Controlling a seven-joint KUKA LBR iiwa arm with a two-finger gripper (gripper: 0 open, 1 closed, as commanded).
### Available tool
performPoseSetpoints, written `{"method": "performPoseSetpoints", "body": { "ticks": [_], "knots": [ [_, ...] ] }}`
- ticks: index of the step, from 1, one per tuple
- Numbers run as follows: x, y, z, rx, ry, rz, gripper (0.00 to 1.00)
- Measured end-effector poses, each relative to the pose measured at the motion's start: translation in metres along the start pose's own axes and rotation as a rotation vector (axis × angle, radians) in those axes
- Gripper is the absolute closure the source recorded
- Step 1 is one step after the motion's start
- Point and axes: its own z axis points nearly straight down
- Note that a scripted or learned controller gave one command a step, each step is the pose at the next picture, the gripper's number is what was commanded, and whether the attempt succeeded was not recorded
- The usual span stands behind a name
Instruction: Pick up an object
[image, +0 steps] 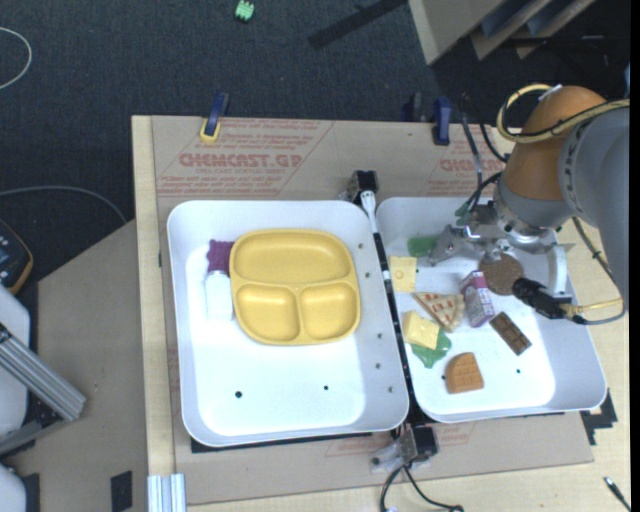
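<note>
Hovering over right bin's far edge, above scattered small objects; jaws hidden beneath wrist, state impossible to tell.

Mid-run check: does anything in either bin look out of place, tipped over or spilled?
Mostly tidy. In the left bin, a purple item and a white one sit wedged against the yellow divided tray's left edge, partly hidden. In the right bin, toy food lies loosely jumbled below the end effector. Nothing looks spilled or damaged.
</note>
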Motion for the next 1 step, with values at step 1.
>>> {"method": "performPoseSetpoints", "body": {
  "ticks": [1],
  "knots": [
    [-0.0002,0.0015,-0.0137,-0.006,-0.001,0.0,1.0]
  ]
}}
